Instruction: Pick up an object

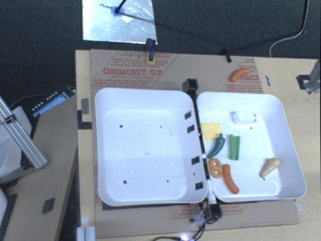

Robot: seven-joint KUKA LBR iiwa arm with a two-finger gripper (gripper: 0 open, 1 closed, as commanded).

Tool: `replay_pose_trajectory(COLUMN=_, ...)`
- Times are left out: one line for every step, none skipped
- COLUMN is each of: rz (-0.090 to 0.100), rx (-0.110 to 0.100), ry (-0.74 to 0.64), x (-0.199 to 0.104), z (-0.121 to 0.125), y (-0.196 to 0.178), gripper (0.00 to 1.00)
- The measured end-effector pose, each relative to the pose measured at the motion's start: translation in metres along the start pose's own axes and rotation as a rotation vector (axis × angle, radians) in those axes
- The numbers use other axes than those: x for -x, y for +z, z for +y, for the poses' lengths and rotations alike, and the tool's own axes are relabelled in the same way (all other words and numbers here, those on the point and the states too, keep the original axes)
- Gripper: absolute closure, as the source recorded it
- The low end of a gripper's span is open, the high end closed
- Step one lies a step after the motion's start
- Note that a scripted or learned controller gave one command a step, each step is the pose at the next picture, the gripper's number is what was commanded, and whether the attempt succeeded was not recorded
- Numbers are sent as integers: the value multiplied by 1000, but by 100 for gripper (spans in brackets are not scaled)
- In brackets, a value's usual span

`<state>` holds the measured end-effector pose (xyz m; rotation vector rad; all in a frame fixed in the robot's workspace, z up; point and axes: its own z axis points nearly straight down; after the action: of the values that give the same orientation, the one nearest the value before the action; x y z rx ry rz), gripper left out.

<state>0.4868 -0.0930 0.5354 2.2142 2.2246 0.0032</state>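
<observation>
Lying loose in the right bin (288, 129), the pickable objects cluster toward its left wall, among them a green pepper (217, 145) and a sausage (230, 178). Whether the hand (312, 82), at the far right edge, is apart or together I cannot tell.

Blue-yellow clamp (150, 51) and orange sausage (239, 75) on brown board (130, 69).
</observation>
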Motion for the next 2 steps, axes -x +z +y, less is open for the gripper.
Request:
replay_pose_trajectory(rz=0, rx=0, ry=1, x=-6, z=0, y=0, gripper=100)
replay_pose_trajectory(rz=0, rx=0, ry=0, x=-15, z=0, y=0, gripper=100)
